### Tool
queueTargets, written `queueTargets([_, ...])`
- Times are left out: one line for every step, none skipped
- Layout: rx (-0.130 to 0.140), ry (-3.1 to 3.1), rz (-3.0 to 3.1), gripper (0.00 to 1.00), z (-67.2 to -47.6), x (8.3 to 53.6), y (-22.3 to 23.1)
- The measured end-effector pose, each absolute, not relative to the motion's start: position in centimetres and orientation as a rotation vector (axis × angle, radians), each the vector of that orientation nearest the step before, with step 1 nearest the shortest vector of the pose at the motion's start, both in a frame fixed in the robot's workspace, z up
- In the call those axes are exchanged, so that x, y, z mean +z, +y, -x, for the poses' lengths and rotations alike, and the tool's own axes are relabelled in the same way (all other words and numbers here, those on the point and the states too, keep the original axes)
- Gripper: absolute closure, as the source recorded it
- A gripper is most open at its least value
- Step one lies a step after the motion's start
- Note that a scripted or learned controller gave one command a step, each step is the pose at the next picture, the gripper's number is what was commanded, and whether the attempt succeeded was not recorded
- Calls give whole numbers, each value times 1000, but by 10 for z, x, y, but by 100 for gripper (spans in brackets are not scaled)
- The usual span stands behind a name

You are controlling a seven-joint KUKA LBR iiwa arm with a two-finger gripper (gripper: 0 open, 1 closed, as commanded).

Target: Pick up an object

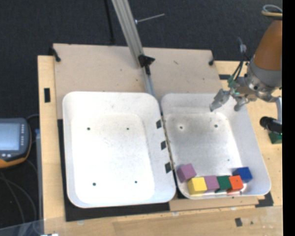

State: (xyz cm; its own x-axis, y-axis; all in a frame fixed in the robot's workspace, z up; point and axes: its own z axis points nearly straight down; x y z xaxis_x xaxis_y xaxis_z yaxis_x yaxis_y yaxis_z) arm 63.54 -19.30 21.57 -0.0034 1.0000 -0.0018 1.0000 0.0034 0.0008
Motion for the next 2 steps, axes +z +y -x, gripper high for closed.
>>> queueTargets([-3,2228,-2206,100,-636,227,-194])
queueTargets([1,2233,-2214,100,-600,196,-24])
